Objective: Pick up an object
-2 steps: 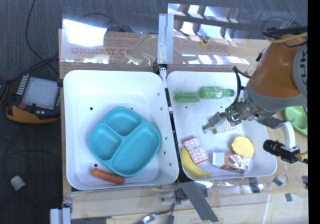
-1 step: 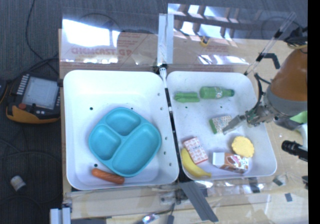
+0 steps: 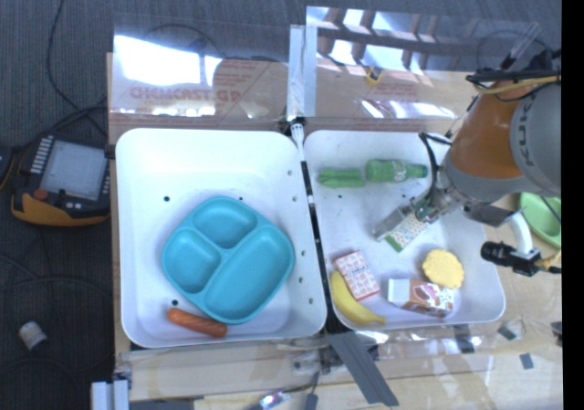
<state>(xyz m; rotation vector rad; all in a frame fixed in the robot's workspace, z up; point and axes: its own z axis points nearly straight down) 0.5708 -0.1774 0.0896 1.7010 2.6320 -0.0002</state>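
The arm's two-finger gripper [image 3: 394, 226] reaches low into the right white bin [image 3: 474, 308], beside the green plastic bottle [image 3: 394, 170], apparently seeking a grasp; its state cannot be told.

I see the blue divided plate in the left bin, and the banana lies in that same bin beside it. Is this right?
Not quite. The blue divided plate is in the left bin, but the camera view shows the banana in the right bin, near its front edge.

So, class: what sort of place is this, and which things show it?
Probably a robot-grasping test bench: a grey arm reaches over two white bins, toy food such as a banana lies inside, and cables run across the carpet.
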